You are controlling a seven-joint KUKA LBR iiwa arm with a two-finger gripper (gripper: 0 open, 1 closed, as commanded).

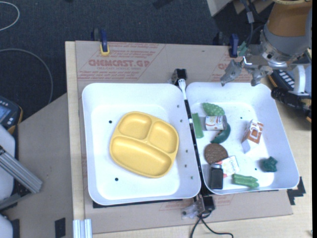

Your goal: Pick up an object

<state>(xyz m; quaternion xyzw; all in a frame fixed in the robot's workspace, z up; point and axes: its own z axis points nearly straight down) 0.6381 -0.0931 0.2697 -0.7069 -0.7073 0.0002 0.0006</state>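
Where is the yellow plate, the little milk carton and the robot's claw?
yellow plate (pixel 143 144), camera view, on the ridge between its compartments, left bin.
milk carton (pixel 253 132), camera view, on its orange-and-white side, right bin.
gripper (pixel 243 76), camera view, midway between its two open fingertips, above the right bin's far edge.

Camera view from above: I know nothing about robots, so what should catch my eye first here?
The big yellow divided tray stands out first, lying alone in the left white bin. Next, the right white bin holds a scatter of small things, among them a brown round disc and a little carton. Above that bin's far edge hangs the gripper, with open fingers and nothing between them.
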